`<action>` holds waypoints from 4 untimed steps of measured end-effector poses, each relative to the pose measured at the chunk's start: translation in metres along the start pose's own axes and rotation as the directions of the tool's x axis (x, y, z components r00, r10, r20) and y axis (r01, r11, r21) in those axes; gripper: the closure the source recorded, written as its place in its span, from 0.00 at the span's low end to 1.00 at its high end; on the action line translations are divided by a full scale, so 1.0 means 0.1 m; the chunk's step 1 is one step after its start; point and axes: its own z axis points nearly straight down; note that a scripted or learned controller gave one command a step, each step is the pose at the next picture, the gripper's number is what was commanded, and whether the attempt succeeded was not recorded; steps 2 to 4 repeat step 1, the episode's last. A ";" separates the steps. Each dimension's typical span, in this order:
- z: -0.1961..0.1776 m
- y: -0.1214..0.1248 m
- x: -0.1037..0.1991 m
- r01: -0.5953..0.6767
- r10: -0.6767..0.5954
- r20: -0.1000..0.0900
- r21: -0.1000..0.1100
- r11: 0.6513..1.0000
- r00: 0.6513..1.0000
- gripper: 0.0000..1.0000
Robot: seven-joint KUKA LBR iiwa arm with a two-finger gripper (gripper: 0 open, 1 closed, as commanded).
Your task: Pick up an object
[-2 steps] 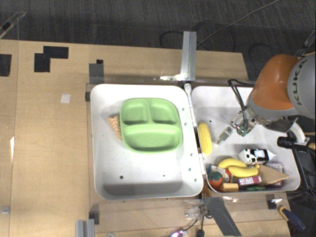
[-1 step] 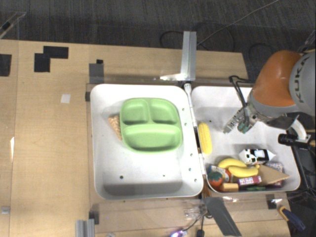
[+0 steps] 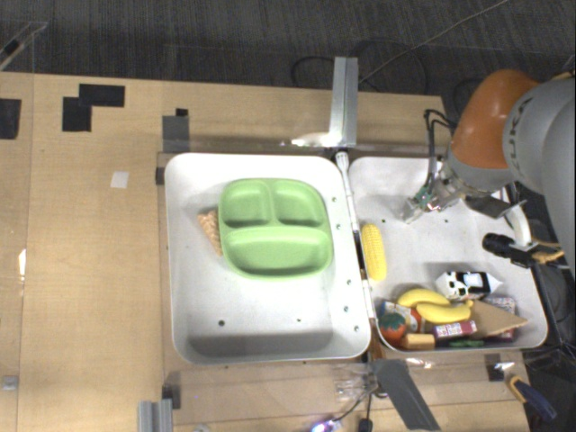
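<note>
My gripper [image 3: 421, 203] hangs low over the back of the right bin [image 3: 405, 174], below the arm's orange band. Nothing shows beneath or in it. A yellow corn cob [image 3: 373, 251] lies along the bin's left wall, a little in front and to the left of the gripper. At the bin's front lie a banana [image 3: 434, 303], a black-and-white toy [image 3: 464, 284], a brown cardboard wedge [image 3: 496, 319], a dark bar [image 3: 455, 330] and a round red and green thing [image 3: 391, 322].
The left bin [image 3: 193, 313] holds a green divided plate [image 3: 274, 227] with a tan, grainy thing [image 3: 210, 230] poking out from under its left edge. A metal post [image 3: 345, 97] stands behind the wall between the bins.
</note>
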 end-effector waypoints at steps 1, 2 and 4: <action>0.00 0.00 -0.01 0.000 0.000 0.002 -0.002 1.000 1.000 0.00; 0.00 0.00 -0.01 0.000 0.000 0.002 -0.002 1.000 1.000 0.00; 0.00 0.00 -0.01 0.000 0.000 0.002 -0.002 1.000 1.000 0.00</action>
